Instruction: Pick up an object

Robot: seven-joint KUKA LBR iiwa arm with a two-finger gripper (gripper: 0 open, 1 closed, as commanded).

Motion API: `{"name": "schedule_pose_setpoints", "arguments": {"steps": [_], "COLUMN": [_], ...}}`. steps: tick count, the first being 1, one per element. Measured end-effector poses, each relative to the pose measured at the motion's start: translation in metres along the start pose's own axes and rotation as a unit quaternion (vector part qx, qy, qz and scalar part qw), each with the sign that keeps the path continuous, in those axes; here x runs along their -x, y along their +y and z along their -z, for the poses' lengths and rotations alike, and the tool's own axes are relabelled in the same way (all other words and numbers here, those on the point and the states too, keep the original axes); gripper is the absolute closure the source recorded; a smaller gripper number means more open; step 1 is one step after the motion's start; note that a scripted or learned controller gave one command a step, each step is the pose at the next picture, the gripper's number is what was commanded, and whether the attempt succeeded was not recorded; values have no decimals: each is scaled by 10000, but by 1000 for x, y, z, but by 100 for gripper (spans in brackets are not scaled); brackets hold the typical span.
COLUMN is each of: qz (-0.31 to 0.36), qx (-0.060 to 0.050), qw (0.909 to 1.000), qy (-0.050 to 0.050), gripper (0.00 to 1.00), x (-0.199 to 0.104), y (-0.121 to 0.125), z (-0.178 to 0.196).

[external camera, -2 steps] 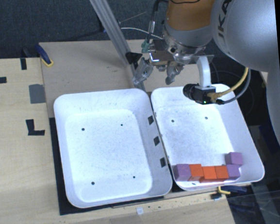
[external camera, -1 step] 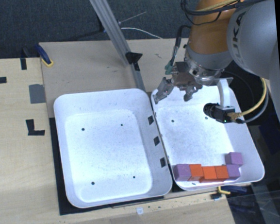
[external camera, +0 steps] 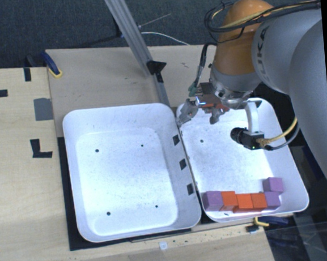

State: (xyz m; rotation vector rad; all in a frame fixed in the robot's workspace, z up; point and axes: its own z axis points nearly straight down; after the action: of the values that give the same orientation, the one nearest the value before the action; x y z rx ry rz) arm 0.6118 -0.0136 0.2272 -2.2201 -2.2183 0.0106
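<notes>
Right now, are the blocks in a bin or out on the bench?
In. The purple and orange blocks sit in a row along the near wall inside the right bin.

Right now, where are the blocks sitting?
In the camera view the purple and orange blocks are clustered along the near edge of the right bin, well below the gripper, which is up at that bin's far-left corner.

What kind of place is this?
Probably a robotics lab test bench: a robot arm reaches over two white bins, with purple and orange blocks lying in the right one.
</notes>
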Motion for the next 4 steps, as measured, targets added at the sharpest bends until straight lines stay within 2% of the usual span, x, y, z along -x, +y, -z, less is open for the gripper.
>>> {"name": "schedule_pose_setpoints", "arguments": {"steps": [1, 2, 3, 4], "qz": [23, 5, 33, 29], "qx": [35, 17, 30, 7], "qw": [10000, 10000, 10000, 10000], "qy": [2, 4, 16, 15], "gripper": [0, 0, 0, 0], "x": [-15, -15, -62, -100], "y": [60, 36, 40, -17], "z": [-37, -35, -35, -35]}}
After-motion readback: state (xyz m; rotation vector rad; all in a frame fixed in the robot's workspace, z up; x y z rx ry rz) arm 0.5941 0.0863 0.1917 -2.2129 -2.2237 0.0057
